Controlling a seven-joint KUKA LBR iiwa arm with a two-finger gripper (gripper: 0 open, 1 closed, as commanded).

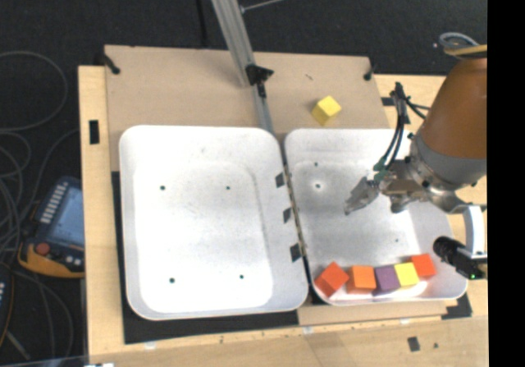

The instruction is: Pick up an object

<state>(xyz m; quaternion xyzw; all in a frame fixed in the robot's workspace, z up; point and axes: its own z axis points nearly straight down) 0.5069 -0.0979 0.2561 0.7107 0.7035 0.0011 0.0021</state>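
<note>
Several small blocks line the front wall of the right bin (328, 152): a red one (332, 278), an orange one (362, 277), a purple one (385, 278), a yellow one (407, 274) and another red one (423, 265). My gripper (377, 201) hangs over the middle of that bin, well behind the row. It is open, with nothing between its fingers (356, 199). A further yellow block (326, 108) lies outside the bins on the bench, just behind the right bin.
The left bin (197, 217) sits beside the right one, joined by dark clips at the shared wall. A slanted metal rail (234, 16) rises from behind the bins. A pendant (56, 226) and cables lie left of the bench.
</note>
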